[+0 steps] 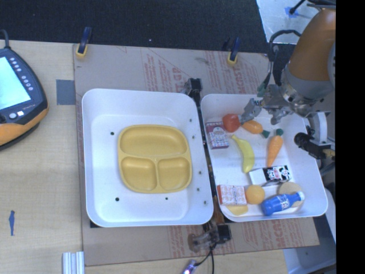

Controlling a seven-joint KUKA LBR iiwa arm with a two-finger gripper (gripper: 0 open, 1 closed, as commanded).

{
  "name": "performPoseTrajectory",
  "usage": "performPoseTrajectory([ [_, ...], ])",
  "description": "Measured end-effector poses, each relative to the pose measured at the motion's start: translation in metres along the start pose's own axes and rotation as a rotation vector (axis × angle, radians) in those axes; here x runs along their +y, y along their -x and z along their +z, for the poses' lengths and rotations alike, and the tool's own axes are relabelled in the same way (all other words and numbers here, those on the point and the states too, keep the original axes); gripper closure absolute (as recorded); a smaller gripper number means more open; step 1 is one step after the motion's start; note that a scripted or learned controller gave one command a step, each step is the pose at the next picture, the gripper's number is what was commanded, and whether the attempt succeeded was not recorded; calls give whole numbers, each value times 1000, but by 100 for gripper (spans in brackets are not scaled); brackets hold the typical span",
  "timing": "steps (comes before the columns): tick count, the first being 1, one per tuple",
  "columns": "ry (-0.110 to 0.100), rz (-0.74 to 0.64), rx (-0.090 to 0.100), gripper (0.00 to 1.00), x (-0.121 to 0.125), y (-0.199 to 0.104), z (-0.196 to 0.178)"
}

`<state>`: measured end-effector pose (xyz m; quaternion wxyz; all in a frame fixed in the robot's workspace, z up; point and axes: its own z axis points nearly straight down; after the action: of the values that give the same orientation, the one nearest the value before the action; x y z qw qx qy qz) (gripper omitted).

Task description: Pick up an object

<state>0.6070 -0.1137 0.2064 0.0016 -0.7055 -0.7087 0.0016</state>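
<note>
- Arm [311, 44]: grey with an orange band, entering from the right and reaching over the far part of the right bin [319, 178].
- End effector [263, 114]: poised above the far end of the right bin, its two fingers spread apart with nothing between them; one finger [249, 110] lies just beside the red tomato [230, 121], the other nearer the carrot's green top.
- Small orange item [252, 127]: lies directly beneath the spread fingers, beside the tomato.
- Carrot [274, 148]: lies lengthwise, near the bin's right side.
- Banana [245, 153]: near the bin's middle, between the carrot and a small red-and-white carton [217, 135].
- Black-and-white carton [275, 174]: nearer than the banana.
- Near end of the bin: a second red-and-white carton [231, 194], a round orange fruit [255, 194] and a blue bottle [281, 202] lying on its side.
- Left bin [97, 153]: holds a yellow three-compartment plate [154, 157].
- Counter [40, 187]: bears a teach pendant [17, 99] at the far left; blue clamps [83, 41] pin the cardboard sheet.
</note>
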Motion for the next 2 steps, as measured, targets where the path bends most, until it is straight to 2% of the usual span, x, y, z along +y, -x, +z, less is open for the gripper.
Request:
performPoseTrajectory([
  [1,-1,-1,-1,0,-31,21,116],
  [2,-3,-5,-3,100,-31,22,105],
])
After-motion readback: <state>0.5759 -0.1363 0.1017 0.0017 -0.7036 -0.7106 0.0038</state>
